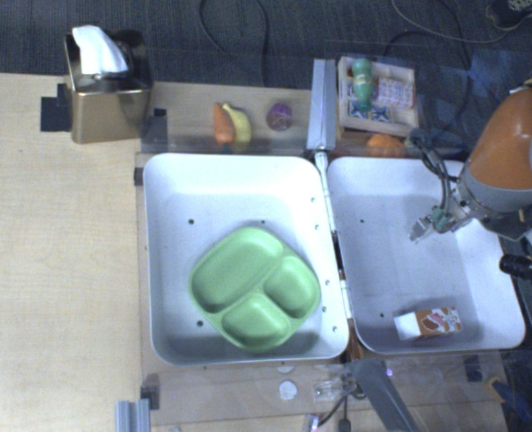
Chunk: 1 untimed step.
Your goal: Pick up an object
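A pale wooden worktop (58, 241) carried two white bins. In the right bin (383, 250), a small orange carton (430, 322) lay near the front wall. The gripper (430, 222) hovered behind it, empty; its opening could not be told. The approach seemed underway; next, descent over the carton.

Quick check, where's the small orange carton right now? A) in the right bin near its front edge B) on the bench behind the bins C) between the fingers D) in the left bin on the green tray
A: the orange carton lies flat on the floor of the right bin near the front wall, well apart from the gripper.
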Available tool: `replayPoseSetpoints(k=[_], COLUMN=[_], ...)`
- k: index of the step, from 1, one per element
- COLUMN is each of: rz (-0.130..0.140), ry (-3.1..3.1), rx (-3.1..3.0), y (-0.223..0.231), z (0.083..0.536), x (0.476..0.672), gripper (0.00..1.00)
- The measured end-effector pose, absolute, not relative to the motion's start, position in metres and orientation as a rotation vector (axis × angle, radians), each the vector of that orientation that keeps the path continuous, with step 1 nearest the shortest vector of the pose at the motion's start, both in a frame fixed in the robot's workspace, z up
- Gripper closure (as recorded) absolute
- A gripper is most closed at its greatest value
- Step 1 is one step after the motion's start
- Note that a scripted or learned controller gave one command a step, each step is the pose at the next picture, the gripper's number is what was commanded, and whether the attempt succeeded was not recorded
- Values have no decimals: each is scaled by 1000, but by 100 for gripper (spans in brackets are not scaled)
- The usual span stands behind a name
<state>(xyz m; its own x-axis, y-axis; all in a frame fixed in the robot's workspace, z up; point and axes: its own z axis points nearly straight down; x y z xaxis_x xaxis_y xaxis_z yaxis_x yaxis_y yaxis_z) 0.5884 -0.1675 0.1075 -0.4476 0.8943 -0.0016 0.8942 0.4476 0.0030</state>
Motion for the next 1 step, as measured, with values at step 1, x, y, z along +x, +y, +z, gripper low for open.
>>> replayPoseSetpoints(k=[1], rz=[1], ry=[3046], rx=[731], y=[-206], z=[190], x=[618], gripper=[100])
